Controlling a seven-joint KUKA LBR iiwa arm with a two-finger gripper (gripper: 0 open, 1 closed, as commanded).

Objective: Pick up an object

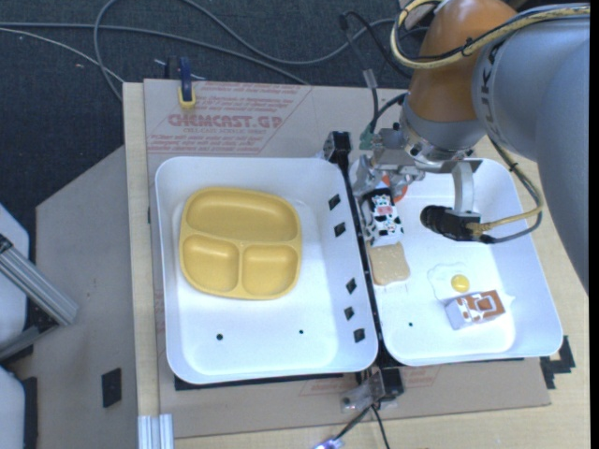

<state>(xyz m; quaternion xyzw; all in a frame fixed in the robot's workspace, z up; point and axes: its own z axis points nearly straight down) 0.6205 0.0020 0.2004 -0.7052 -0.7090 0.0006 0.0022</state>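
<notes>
Cow-patterned toy [382,217] sits just below the end effector [386,187], whose opening cannot be told, above toast [390,266].

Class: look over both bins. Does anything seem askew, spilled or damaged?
Nothing stands out. The yellow divided plate lies flat in the left bin; toast, fried egg and small carton lie apart in the right bin.

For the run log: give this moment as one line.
gripper: over right bin, left edge | below it: black-and-white toy | grasp: cannot tell | left bin: yellow divided plate
</notes>
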